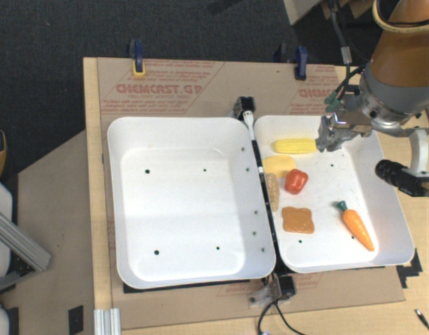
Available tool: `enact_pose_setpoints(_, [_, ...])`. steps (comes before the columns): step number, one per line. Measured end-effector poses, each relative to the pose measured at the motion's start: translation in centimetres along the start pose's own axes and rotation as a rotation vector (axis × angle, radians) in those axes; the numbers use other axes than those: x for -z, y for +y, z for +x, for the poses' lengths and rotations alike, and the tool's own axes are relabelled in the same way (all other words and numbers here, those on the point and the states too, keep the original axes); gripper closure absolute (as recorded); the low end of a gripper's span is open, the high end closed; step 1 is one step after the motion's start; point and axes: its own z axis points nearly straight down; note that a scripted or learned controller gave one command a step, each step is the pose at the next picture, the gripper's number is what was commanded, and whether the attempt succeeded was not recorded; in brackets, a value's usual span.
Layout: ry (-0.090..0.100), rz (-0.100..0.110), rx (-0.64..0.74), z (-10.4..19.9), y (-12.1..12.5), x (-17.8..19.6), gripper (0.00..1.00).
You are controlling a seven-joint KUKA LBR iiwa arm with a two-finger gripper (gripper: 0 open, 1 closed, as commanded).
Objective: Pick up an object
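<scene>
Right bin (pixel 403 246): you have five things in it. A yellow corn cob (pixel 295 146) lies near the far wall, a pale yellow piece (pixel 278 163) just below it, a red tomato (pixel 296 181) beside that, a tan strip (pixel 272 191) along the left wall, a brown flat piece (pixel 297 220) nearer you, and an orange carrot (pixel 357 227) with a green top toward the right.
Left bin (pixel 183 194): you see its white floor with a few dark dots.
Bench (pixel 200 86): brown board with red lettering, held by two blue clamps (pixel 137 50) at the far edge; dark carpet lies beyond it.
Gripper (pixel 328 139): it hangs over the right bin's far side, just right of the corn cob's end.
Fingers: you cannot tell from here whether they are apart or together; nothing shows between them.
</scene>
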Motion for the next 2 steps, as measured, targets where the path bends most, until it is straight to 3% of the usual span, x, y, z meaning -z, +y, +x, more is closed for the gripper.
enact_pose_setpoints(1, [0.006, 0.012, 0.014, 4.7, 0.8, -12.0, 1.0])
enact_pose_setpoints(2, [0.005, -0.016, 0.018, 9.7, 6.5, -0.4, 1.0])
